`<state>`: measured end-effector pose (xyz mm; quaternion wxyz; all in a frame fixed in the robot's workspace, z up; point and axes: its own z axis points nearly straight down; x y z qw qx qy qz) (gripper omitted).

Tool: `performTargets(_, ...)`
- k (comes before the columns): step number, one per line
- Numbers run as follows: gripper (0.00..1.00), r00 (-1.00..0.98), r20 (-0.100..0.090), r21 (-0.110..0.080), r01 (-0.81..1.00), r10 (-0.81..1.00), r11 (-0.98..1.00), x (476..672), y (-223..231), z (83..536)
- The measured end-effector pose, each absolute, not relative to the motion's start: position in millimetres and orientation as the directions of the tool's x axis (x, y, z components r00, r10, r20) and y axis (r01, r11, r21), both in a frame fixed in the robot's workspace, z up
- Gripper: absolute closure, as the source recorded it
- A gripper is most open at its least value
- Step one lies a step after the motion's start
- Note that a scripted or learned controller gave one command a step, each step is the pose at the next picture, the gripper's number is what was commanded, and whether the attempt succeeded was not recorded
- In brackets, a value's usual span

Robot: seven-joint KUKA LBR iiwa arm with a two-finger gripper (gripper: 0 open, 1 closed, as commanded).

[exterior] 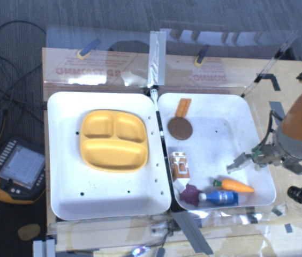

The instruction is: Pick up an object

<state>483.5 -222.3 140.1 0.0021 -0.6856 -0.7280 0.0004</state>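
Note:
My gripper (253, 158) hangs over the right side of the right bin (231, 105), just inside its right wall, and I see nothing held in it. Just below and left of it, an orange carrot (236, 186) lies by the bin's front wall. A blue bottle (220, 198) lies in front of the carrot, next to a purple object (190, 194). A small brown and white carton (180, 166) lies along the left wall. A brown round disc with an orange handle (180, 126) lies at the back left.
The left bin (65, 191) holds a yellow divided plate (114, 140). A clear upright panel (156, 58) stands behind the bins. Cables and a teach pendant (12, 167) lie on the floor at the left.

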Motion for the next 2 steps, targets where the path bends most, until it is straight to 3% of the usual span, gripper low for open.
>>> performTargets(1,0.0,0.416,0.016,-0.007,0.909,0.909,-0.416,490.0,-210.9,101.3)
performTargets(2,0.0,0.138,0.001,-0.002,0.99,0.99,-0.138,520.8,-212.4,180.3)
